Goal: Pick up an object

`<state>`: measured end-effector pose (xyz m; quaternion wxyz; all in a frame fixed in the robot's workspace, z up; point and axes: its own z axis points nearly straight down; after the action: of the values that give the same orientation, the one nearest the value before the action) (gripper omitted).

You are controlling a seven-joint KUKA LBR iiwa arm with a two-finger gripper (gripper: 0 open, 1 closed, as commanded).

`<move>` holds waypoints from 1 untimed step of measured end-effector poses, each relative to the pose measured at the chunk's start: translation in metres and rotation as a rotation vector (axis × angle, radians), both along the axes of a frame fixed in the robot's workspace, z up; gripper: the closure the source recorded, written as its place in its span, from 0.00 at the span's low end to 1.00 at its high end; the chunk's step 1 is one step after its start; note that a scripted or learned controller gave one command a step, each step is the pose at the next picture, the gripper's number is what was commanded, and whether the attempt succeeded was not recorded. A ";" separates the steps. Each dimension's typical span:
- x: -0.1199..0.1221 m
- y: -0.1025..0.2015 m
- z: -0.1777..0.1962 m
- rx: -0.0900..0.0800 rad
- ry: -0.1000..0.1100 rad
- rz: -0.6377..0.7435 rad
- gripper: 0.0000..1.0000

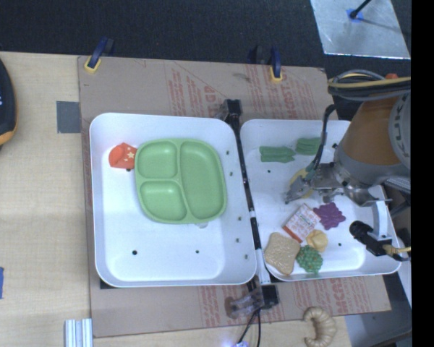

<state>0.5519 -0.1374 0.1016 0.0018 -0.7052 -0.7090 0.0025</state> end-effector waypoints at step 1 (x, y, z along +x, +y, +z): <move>0.099 0.003 -0.009 -0.001 -0.012 0.002 0.00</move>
<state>0.6506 -0.1340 0.0929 -0.0028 -0.7046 -0.7096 -0.0015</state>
